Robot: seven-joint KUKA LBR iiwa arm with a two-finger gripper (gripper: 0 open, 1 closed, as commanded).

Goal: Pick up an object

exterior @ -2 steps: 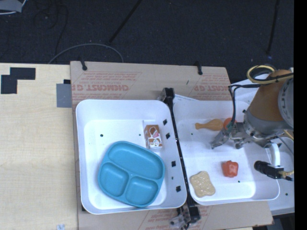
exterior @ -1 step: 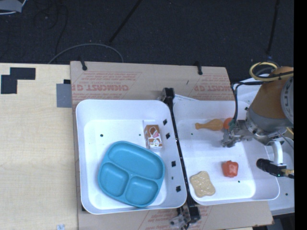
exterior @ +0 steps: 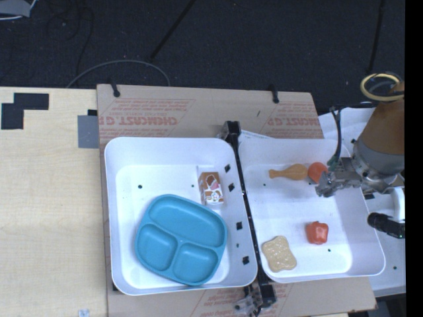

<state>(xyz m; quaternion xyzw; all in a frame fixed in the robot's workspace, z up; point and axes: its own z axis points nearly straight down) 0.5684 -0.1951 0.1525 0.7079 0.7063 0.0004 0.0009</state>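
Drumstick (exterior: 291, 172) lengthwise left-right, thin end left, fingers (exterior: 325, 185) beside it.

bins (exterior: 119, 177) — glossy white plastic; divided plate (exterior: 180, 238) — smooth blue plastic; backing board (exterior: 198, 114) — matt cardboard

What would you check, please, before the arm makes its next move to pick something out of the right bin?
1. Gripper over the right bin: ok.
2. Target close by: ok; an orange-red round item and a tan drumstick-shaped toy lie just beside the gripper.
3. Finger state: cannot tell.
4. Anything held: cannot tell.
5. Other candidates lie apart from each other: ok; red pepper-like toy and tan bread-slice toy.
6. Left bin items away from the arm: ok; blue divided plate and small snack packet.
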